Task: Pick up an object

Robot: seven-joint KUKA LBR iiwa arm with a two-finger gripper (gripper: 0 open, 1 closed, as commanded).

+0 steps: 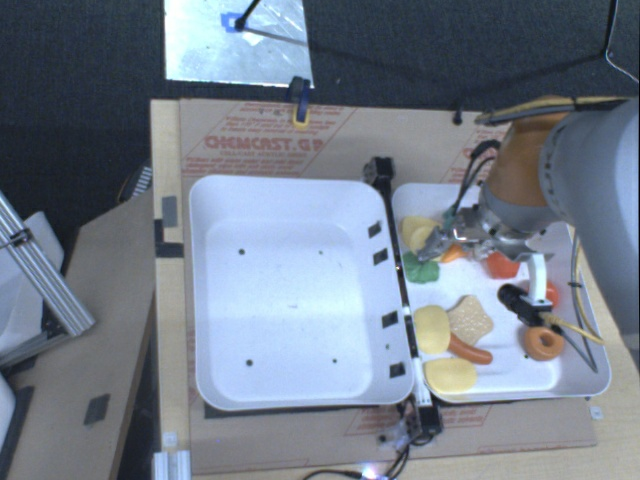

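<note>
1. The left bin [290, 288] sits on the desk.
2. In the right bin [590, 373], a green toy [420, 268] and a pale yellow piece [417, 231] lie directly beneath the gripper [445, 246].
3. I cannot tell the gripper's opening or any hold.

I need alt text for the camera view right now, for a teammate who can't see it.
The grey arm reaches in from the right, its gripper low over the right bin among toy foods: a yellow piece, a green piece, a cracker, a sausage and a doughnut. The left bin lies beside it.
</note>
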